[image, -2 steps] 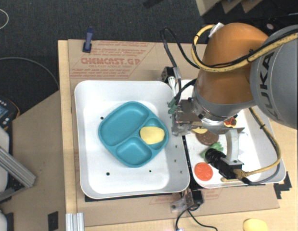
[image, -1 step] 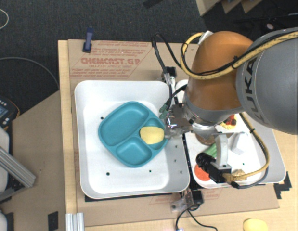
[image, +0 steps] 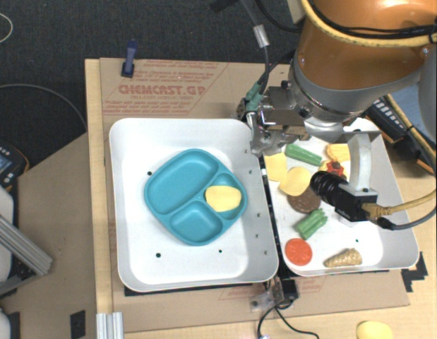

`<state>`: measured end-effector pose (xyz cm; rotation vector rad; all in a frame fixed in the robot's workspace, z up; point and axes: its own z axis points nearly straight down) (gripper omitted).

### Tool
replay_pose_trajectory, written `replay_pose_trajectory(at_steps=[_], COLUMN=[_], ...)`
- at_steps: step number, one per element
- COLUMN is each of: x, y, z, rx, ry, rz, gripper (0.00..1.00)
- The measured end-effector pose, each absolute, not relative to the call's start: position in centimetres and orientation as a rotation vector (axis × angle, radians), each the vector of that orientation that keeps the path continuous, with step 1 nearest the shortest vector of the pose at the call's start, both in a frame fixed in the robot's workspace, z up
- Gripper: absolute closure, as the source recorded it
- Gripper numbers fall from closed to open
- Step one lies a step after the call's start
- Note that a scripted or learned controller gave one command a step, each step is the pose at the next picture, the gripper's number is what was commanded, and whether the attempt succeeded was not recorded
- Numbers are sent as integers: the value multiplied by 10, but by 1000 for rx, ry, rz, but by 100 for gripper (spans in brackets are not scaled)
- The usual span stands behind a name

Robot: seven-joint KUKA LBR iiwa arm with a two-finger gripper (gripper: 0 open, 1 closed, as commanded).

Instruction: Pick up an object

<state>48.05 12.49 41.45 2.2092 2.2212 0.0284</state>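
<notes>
Currently I cannot tell the gripper's (image: 264, 141) state; the yellow cheese slice (image: 275, 166) lies just below-right of it in the right bin (image: 398, 221).

Divided plate (image: 183, 189) in left bin (image: 126, 210), lemon (image: 223, 198) in its compartment; toy foods in right bin (image: 394, 242)

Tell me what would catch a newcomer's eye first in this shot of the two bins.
The big grey arm with its shiny orange band looms over the right white bin, above a jumble of small toy foods. Next comes the blue sectioned plastic plate in the left white bin, with a pale yellow rounded piece in one of its compartments. A red round piece stands out near the right bin's front edge.
</notes>
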Motion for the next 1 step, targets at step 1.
replay_pose_trajectory(at_steps=[1], x=[482], y=[97], z=[380], rx=[2226], ry=[2220], rz=[-6], gripper=[100])
